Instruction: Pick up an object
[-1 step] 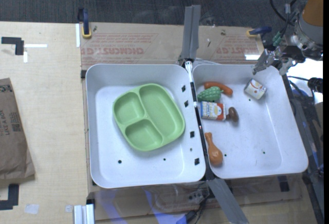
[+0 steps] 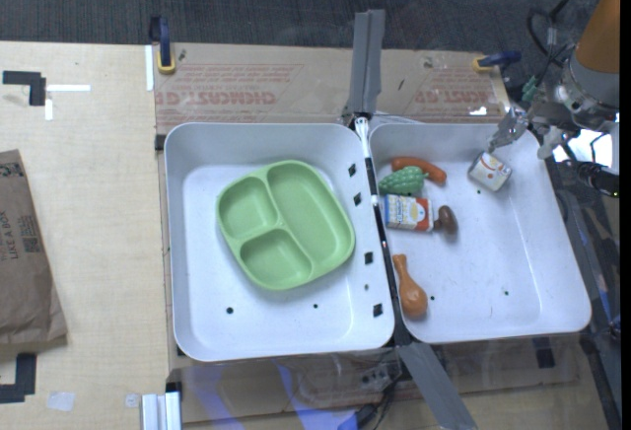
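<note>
**Right bin: small items, with cube just under the gripper**

Gripper: hangs over the far right corner of the right bin. Whether its fingers are spread or pressed together cannot be told at this size; nothing is clearly seen between them.

Cube: small, white and grey, tilted on an edge, just below and slightly left of the gripper. Contact with the fingers cannot be told. Likely light and stiff; flat opposite faces look like the best hold, though the tilt may make it twist or slip.

Further left of the gripper, clustered by the divider:
- carrot, orange, slim, likely rolls
- green piece, ribbed
- carton, boxy, flat-sided
- brown lump, small and round
- drumstick, tan, nearest the front wall

All look like light plastic toys, hard and somewhat slick.

Room: open white floor lies below the gripper and toward the front. The right wall and far wall stand close to the cube, so approach from above seems safest.

Left bin: holds a green tray, well apart from the gripper.
</note>
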`<state>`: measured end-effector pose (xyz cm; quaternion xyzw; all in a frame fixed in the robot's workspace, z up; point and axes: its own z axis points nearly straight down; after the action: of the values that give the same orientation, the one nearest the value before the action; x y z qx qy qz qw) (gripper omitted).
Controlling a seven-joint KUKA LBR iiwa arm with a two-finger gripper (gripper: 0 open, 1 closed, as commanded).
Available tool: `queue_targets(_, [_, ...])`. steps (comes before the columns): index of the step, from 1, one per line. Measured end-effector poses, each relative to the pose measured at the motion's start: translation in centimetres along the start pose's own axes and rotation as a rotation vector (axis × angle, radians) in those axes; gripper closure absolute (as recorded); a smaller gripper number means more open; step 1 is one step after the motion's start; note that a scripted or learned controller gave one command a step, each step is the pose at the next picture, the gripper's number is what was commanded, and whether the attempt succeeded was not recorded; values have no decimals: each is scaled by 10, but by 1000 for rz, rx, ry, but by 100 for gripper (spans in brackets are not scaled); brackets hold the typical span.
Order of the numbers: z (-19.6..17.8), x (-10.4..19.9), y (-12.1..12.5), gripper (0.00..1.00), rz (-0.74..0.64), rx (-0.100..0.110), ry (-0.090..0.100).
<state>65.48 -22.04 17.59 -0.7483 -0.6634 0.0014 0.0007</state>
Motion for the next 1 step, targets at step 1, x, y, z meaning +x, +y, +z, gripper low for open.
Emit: queue_targets(1, [85, 11, -4, 0, -22, 1, 9])
